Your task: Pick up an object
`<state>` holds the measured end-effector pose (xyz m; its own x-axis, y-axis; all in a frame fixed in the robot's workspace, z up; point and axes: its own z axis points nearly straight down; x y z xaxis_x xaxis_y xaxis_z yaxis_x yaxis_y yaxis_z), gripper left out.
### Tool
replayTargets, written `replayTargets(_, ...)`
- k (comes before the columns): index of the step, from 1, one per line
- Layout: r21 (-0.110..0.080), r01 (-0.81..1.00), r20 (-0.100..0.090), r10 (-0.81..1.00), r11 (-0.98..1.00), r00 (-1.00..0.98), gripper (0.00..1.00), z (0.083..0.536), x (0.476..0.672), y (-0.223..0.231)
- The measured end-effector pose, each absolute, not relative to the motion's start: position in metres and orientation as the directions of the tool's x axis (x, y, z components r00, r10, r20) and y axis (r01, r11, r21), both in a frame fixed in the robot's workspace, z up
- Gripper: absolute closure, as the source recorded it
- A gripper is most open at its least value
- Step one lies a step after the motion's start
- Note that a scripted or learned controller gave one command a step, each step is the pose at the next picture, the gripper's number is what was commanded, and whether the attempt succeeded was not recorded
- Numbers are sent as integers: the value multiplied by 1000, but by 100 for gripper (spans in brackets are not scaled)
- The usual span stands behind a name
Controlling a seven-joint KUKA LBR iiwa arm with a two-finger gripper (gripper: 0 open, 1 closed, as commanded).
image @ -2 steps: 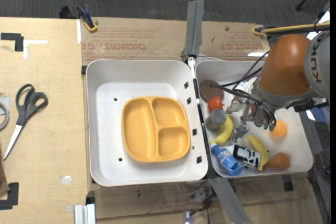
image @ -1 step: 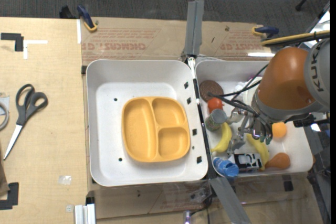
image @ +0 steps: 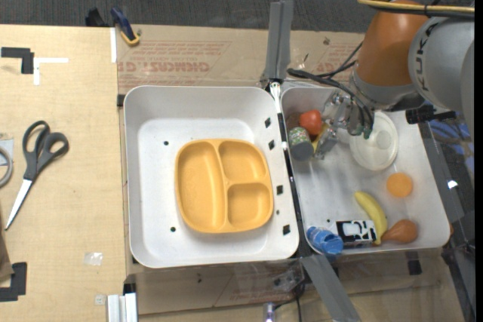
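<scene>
Along the near edge of the right-hand shallow white bin (image: 423, 185) lie four things: a crumpled blue plastic item (image: 324, 240) at the near left corner, a small black-and-white box (image: 355, 231) whose markings are too small to read, a yellow banana (image: 372, 213), and a brown-orange pear-shaped piece (image: 401, 231) at the near right corner. Further in, toward the right wall, sits one small orange ball (image: 399, 185). Beyond it rests a clear round plastic lid or dish (image: 375, 145), hard to separate from the white floor. At the far left corner a red tomato-like ball (image: 310, 120), a speckled green round object (image: 299, 136) and a dark grey block (image: 301, 151) crowd together against the wall. The two-finger gripper (image: 326, 141) hangs just beside them, its metal fingers seemingly a little parted with nothing visibly between them; cables partly hide it. The left-hand white bin (image: 143, 162) carries one yellow three-compartment plastic plate (image: 224, 185) at its centre. On the bench's left edge lie black-handled scissors (image: 34, 162).
</scene>
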<state>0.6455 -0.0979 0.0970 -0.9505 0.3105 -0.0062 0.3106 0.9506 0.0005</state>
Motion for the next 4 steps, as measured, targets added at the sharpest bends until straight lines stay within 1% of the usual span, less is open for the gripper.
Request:
replayTargets(1,7,479,3,479,878,-878,0,92,568,-127)
replayTargets(2,-2,496,-11,496,868,-868,0,95,638,-101)
replayTargets(3,2,600,-6,600,800,-800,0,135,635,-164)
replayTargets(4,3,740,-6,740,672,-672,0,95,648,-103)
